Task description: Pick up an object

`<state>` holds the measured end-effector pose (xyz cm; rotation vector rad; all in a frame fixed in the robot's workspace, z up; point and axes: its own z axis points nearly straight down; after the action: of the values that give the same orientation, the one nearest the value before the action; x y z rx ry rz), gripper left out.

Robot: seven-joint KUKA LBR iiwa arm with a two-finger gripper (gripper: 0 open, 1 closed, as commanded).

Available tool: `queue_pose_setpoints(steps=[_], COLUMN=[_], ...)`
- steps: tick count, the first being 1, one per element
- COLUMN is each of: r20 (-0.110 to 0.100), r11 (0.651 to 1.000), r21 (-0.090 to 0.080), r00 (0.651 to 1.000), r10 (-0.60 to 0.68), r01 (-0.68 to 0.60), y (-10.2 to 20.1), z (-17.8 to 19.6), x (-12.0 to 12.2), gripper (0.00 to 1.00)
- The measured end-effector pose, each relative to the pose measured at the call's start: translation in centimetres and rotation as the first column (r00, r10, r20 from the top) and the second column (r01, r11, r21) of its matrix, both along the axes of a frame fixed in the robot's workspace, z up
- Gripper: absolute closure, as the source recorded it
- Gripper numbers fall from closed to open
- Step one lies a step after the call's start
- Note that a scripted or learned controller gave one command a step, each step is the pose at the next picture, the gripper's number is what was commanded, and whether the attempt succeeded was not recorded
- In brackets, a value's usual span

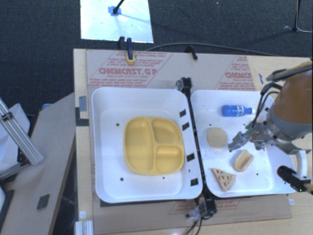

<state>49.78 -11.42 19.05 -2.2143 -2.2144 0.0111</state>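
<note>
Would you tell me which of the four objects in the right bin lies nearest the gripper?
The tan bread-like block, just below the gripper. The round biscuit, waffle wedge and blue bottle lie farther off.

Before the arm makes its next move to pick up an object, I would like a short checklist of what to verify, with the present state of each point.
1. Gripper is over the right bin: ok.
2. A target lies near the gripper: ok, the tan block is just below it and the round cookie just to its left in the picture.
3. Nothing is held between the fingers yet: cannot tell, the view is too coarse.
4. Blue bottle and waffle wedge lie apart from the tan block: ok.
5. Yellow divided plate sits in the left bin, out of the way: ok.
</note>
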Motion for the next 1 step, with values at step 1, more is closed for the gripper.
queue_pose_setpoints(steps=[1], r20=[0.013], r11=[1.000], r21=[-0.002], r00=[1.000], r10=[0.003], r01=[-0.003], y=[0.01], z=[0.63], x=[0.31], gripper=[0.00])
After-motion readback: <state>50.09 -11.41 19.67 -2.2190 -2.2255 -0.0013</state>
